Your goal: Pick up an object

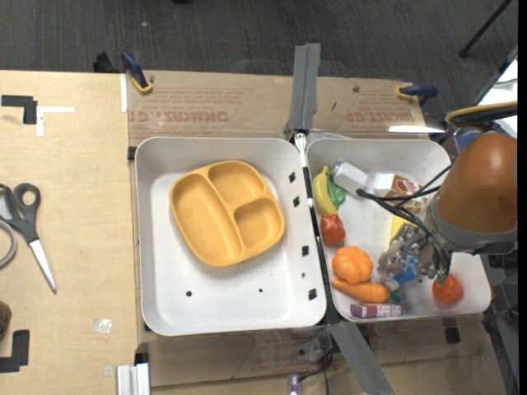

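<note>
Toys crowd the right bin [387,144], and the hand [409,257] is down among them, low in the bin's near half. Whether it is open or closed, and whether it has anything, can't be made out from this angle. Nearest the camera, a small purple-and-white box [375,310] lies just below the hand, with a carrot [362,290] beside it. A red tomato [447,290] sits just to its right, an orange pumpkin [352,263] just to its left. Farther left, a red fruit [333,230], then a banana [323,192] and a green piece [335,193] beyond. Well off left, a yellow divided plate [227,212] rests in the other bin [156,245]. Scissors [31,229] lie on the bench [66,188], far left.
</note>
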`<state>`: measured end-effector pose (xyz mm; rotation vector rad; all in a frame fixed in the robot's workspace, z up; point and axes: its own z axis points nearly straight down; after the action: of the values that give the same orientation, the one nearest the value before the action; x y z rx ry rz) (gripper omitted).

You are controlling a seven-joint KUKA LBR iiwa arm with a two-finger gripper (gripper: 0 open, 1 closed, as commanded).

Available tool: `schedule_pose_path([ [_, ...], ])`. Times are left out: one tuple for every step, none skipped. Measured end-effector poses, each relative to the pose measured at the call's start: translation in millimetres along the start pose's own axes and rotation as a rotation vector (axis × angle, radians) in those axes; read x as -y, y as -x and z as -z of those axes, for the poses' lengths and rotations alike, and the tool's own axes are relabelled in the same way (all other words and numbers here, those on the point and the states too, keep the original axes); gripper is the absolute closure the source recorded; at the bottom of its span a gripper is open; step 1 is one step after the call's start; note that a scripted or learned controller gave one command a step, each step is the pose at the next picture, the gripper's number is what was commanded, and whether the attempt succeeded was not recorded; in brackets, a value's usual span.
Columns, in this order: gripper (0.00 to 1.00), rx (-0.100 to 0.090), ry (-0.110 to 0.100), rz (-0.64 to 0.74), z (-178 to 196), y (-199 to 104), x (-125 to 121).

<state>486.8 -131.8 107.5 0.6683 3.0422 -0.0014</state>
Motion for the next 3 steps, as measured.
schedule_pose_path([
  [0.0, 0.013, 0.002, -0.002, 3, 4, -1],
  [1.0, 0.01, 0.002, 0.001, 11, 4, -1],
  [1.0, -0.024, -0.007, -0.181, 21, -14, -13],
])
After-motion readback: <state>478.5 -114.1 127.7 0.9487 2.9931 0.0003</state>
